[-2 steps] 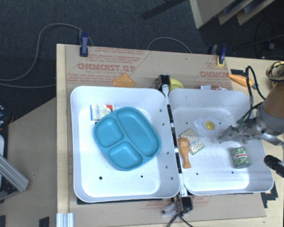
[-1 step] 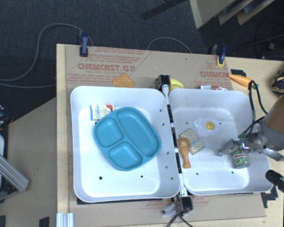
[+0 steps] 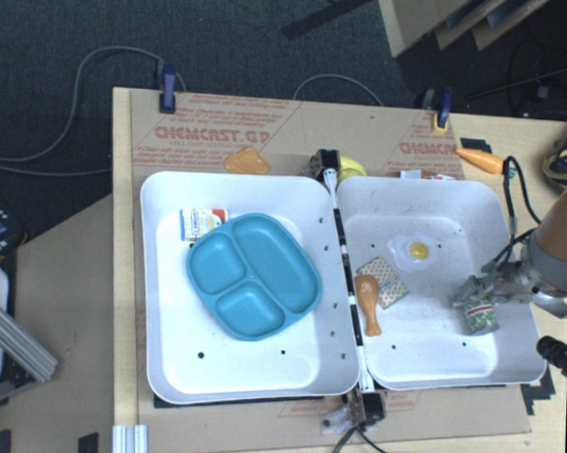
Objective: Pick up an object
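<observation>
Green-patterned and small, the packet (image 3: 481, 317) lies near the right edge of the right bin (image 3: 427, 368), directly under the gripper (image 3: 477, 297). Whether the pincer is wide, narrow or clamped on it I cannot tell. This looks like the grasp step. Next would be a straight lift, checking that the packet rises, clear of the wooden spoon (image 3: 367, 303) and fried egg (image 3: 417, 250) toward the bin's middle.

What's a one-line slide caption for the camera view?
Gripper low over a small green object in the right bin; blue divided plate in the left bin.
</observation>
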